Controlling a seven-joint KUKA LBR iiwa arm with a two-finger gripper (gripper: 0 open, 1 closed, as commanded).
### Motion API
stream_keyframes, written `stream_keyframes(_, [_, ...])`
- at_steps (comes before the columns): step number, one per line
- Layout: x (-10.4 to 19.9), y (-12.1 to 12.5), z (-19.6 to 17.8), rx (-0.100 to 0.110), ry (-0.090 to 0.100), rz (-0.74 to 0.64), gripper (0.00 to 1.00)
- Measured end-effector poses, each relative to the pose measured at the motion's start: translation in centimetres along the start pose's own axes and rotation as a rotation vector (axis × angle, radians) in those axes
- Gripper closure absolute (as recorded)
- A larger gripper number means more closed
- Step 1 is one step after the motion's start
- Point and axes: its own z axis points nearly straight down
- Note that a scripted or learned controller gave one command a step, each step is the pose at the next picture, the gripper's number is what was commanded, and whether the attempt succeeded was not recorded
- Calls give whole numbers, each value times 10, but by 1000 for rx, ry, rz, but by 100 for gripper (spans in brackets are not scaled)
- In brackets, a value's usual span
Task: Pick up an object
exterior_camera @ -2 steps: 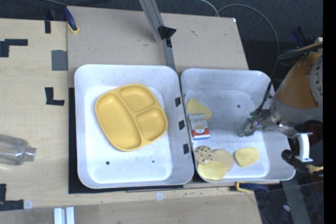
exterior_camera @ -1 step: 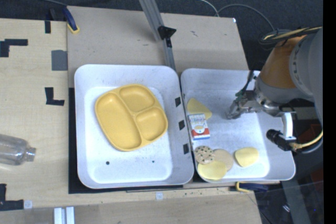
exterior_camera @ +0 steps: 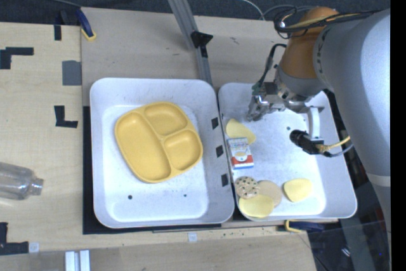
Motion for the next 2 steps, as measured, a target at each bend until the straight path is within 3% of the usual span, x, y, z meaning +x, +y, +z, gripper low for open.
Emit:
stream_keyframes(1, [-23, 32, 29, 5, -2, 8, 100])
stream_keyframes(2, [-32, 48, 29, 33, 8, 7, 100])
